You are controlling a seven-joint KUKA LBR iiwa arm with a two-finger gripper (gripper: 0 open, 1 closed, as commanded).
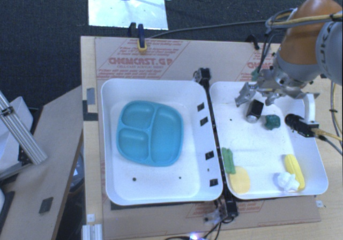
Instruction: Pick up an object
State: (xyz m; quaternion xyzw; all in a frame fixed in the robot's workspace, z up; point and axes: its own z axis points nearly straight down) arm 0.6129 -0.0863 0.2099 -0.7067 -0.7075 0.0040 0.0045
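- The small dark cylinder (253, 110) is lying in the upper part of the right bin (316, 180), right of centre in the frame, just beside a teal block (272, 121).
- The gripper (257, 94) is hovering just above it; whether its claw is wide or narrow, I cannot tell.
- Judging from here, the round cylinder is risking rolling aside, or the teal block is getting nudged instead.

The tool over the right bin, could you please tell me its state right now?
Tool: low over the right bin, by a small dark cylinder; open or closed cannot be told.
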